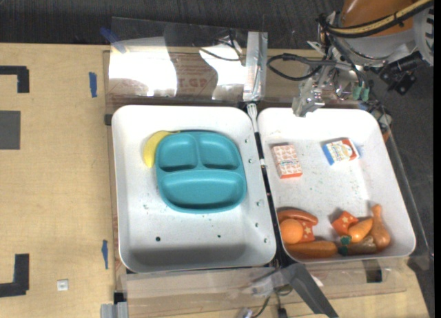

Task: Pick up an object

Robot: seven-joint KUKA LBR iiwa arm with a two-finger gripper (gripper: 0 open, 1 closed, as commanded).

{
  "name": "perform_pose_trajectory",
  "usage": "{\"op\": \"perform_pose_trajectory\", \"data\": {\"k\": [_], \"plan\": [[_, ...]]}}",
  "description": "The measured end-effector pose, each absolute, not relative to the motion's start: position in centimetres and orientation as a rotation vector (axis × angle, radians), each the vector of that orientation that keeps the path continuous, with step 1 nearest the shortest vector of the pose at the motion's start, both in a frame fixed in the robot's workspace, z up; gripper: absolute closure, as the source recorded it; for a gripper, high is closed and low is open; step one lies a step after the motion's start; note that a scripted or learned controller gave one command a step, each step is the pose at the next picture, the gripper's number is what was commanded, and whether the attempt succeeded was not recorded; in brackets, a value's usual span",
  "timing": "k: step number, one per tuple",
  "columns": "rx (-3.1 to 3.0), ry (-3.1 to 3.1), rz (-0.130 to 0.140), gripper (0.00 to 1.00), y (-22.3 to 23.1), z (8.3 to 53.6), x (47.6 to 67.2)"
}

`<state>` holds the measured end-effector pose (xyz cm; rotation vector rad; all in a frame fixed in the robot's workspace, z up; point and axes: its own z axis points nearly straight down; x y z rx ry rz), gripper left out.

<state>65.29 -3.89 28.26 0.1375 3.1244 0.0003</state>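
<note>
My gripper (pixel 311 100) hangs over the far left rim of the right bin (pixel 393 172), with nothing visible between its fingers. In that bin a pink-patterned carton (pixel 286 160) lies left of a small white box with blue and red print (pixel 340 150), both below the gripper. Along the near edge sits a pile of toy food: an orange ball (pixel 294 230), a red sausage (pixel 296 214), an orange carrot-like piece (pixel 313 248) and several orange pieces (pixel 362 230).
The left bin (pixel 131 227) holds a teal divided plate (pixel 201 170) with a yellow object (pixel 151 147) partly tucked under its left side. A clear plastic sheet (pixel 179 68) and a metal bracket (pixel 254 65) stand behind the bins. Cardboard covers the bench at left.
</note>
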Motion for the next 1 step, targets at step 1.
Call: {"op": "perform_pose_trajectory", "data": {"k": [1], "plan": [[-0.254,3.124,-0.001,1.00,-5.96,28.68,63.50]]}}
